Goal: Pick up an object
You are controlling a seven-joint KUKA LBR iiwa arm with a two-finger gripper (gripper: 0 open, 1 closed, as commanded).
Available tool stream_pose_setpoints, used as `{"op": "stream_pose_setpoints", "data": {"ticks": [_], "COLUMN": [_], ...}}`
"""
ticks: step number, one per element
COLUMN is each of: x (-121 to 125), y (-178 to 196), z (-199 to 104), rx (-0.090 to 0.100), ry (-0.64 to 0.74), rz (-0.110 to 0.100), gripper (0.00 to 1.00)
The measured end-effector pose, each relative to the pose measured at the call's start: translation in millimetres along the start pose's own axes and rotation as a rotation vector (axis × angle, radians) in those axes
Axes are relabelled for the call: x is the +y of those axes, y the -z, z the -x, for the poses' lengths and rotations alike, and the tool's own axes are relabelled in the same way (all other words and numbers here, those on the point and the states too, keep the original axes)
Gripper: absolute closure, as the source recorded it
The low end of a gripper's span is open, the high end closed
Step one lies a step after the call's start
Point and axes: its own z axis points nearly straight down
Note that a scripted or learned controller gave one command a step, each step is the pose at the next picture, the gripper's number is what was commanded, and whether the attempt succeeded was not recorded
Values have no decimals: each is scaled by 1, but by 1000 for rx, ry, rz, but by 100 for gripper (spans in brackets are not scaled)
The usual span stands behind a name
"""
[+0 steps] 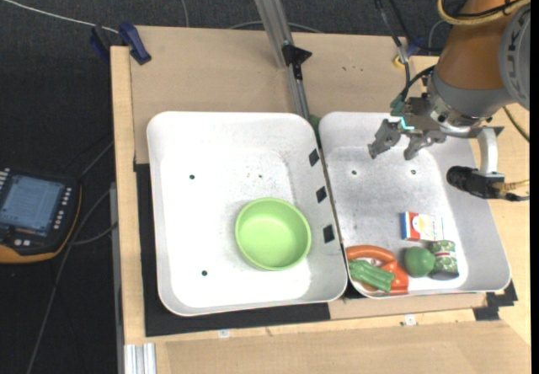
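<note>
**Gripper spread above the right bin, objects crowded in the near corner**

Where the grey arm with its orange band enters from the right, we lose its upper part past the frame edge, and cables partly mask the wrist. We see the dark two-finger gripper (396,143) hanging over the far half of the shallow white plastic right-hand bin (370,204), its fingers spread apart with nothing between them.

Well apart from it, the objects huddle in that bin's near corner. A small white carton with red and blue print (420,226) lies flat; just below it sit a round green ball-like object (416,261) and a small printed can (444,256) whose label we cannot read. Beside them, an orange ring-shaped piece (370,254) and a bumpy green vegetable-like toy (372,276) overlap, so their outlines are hard to separate.

A smooth lime-green plastic bowl (272,233) stands upright in the left-hand white bin (181,195). Both bins rest on the pale wooden desk (210,69).
</note>
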Motion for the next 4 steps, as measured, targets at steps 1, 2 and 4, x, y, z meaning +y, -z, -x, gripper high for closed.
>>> {"op": "stream_pose_setpoints", "data": {"ticks": [1, 2, 4], "x": [0, 7, 8], "y": [0, -49, -112], "z": [0, 5, 3], "rx": [0, 0, 0], "ry": [0, 0, 0], "rz": [0, -4, -1], "gripper": [0, 0, 0]}}
